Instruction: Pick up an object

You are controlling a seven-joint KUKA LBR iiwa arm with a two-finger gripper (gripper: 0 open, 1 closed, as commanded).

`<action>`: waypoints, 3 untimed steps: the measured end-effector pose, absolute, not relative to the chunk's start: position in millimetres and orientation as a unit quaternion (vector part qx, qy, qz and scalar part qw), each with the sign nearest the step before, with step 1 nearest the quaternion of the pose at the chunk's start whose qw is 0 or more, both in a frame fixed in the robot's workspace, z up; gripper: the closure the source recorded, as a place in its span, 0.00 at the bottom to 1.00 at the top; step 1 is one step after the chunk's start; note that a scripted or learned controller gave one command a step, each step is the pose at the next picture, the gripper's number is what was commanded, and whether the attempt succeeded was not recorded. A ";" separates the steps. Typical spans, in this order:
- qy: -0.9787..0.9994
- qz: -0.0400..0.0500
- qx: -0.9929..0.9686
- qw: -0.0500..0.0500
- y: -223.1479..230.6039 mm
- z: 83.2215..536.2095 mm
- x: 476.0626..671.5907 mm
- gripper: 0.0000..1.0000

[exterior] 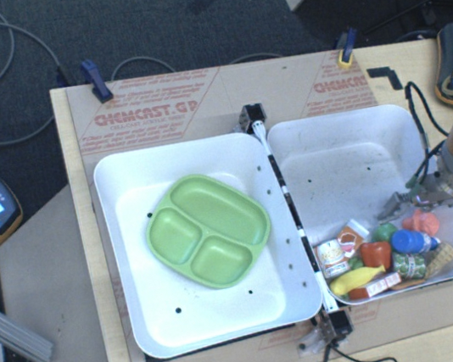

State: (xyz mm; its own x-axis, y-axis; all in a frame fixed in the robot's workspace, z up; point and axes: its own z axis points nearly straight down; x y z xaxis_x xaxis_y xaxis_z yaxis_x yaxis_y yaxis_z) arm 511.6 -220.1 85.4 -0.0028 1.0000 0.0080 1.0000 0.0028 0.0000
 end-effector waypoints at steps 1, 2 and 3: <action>-0.710 -0.005 -0.704 -0.011 -222.3 216.7 631.2 0.00; -0.707 0.002 -0.707 0.005 -203.7 76.8 593.4 0.00; -0.707 -0.002 -0.707 0.005 -221.5 84.9 503.4 0.00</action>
